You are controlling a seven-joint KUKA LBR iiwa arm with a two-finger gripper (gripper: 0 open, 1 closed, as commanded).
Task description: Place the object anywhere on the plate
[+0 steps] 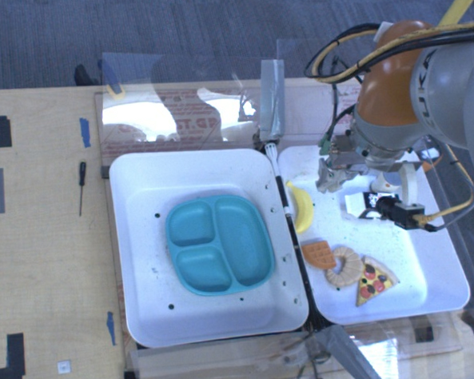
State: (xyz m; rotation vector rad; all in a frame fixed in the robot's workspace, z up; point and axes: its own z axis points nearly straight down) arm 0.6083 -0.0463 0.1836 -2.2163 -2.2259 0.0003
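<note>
Camera view, starting at the near edge: the right bin [443, 288] carries its food toward the front. One pizza slice [374, 279] lies nearest, its point aimed at the near rim. Touching it on the left is one pale bagel-like ring [343, 266], and against that, one orange waffle-textured piece [318, 255]. Beyond these, one yellow banana [302, 208] lies lengthwise just beside the bin's left wall (curved, its inner side facing the divider). That makes four food items, all in the right bin, none on the plate.

The left bin [133, 199] holds one teal plate [219, 243], set roughly in the middle and turned slightly. The plate has three compartments: two smaller ones on its left side and one long one on its right.

Farther back in the right bin, the gripper [332, 176] hangs over the bin's far left area, near the banana's far end but apart from it. Whether its jaws are apart or together cannot be told at this angle; nothing is visible between them. Above it sit the orange band [390, 79] and the grey arm [455, 83], with black and yellow cables [348, 50] looping around.

Two bins, one plate, one arm.
</note>
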